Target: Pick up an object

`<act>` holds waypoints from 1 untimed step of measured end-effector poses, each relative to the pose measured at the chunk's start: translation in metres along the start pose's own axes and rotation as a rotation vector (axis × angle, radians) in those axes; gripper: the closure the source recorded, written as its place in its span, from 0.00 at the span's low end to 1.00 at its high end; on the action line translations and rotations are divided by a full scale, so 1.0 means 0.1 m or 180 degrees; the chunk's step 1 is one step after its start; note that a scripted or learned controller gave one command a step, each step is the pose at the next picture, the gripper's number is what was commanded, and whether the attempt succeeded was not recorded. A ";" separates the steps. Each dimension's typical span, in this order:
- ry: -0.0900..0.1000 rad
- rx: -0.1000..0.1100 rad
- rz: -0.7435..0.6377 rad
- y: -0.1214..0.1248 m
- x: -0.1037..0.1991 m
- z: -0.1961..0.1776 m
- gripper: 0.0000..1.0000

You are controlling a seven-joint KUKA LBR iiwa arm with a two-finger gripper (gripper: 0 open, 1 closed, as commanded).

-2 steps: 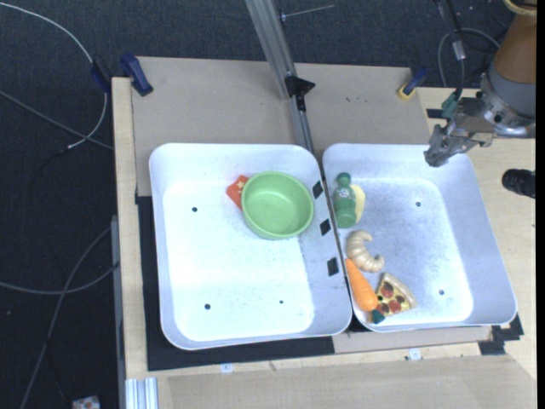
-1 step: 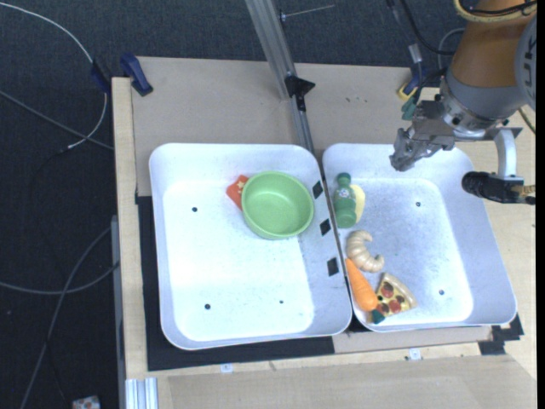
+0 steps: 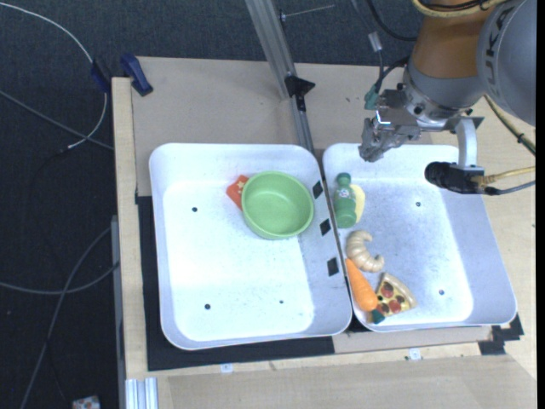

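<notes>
My gripper (image 3: 372, 149) hangs over the far left corner of the right bin (image 3: 460, 254), above and slightly right of a green bottle (image 3: 344, 201). Nothing shows between its fingers. The bottle lies along the bin's left wall with a yellow piece (image 3: 358, 199) beside it. Below them lie a tan croissant (image 3: 364, 250), an orange carrot (image 3: 361, 287) and a pizza slice (image 3: 393, 296). In the left bin (image 3: 221, 288) a green bowl (image 3: 276, 204) sits near the far right, with a red object (image 3: 236, 190) tucked at its left rim.
A metal pole (image 3: 277, 49) slants up from between the bins' far edges. A black camera unit (image 3: 453, 176) juts over the right bin's far side. Blue clamps (image 3: 134, 74) sit at the bench's far left corner.
</notes>
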State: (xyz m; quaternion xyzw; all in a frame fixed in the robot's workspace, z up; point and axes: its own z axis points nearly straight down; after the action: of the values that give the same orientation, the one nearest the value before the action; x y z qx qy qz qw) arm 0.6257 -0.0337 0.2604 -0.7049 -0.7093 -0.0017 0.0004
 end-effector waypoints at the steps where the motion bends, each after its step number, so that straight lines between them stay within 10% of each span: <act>1: 0.0005 0.0034 -0.0001 0.00 0.65 0.09 1.00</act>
State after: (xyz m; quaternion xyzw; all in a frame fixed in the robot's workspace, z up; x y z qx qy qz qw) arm 0.6253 0.0310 0.2512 -0.7048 -0.7094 0.0017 0.0047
